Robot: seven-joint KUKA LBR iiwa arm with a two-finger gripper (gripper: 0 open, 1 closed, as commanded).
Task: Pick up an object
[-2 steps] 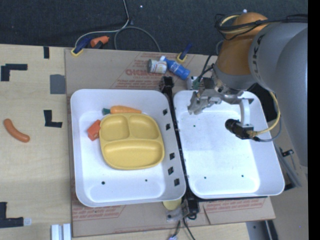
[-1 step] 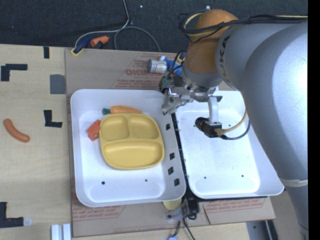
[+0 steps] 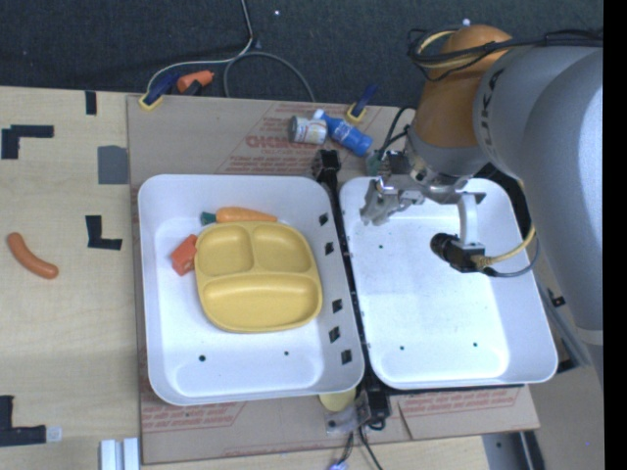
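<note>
A yellow divided plate (image 3: 259, 274) lies in the left bin (image 3: 167, 360). An orange carrot (image 3: 245, 215) sits along its far edge, and a small red-orange piece (image 3: 183, 255) lies at its left side. My gripper (image 3: 380, 208) hangs over the far left corner of the right bin (image 3: 451, 351), fingers pointing down. Nothing shows between its fingers. It is well to the right of the plate, across the divider between the bins.
A blue and white bottle (image 3: 333, 130) lies on the cardboard behind the bins. An orange sausage-shaped toy (image 3: 31, 256) rests on the bench at the far left. Clamps (image 3: 176, 84) and cables sit along the back edge. The arm's large grey body covers the right side.
</note>
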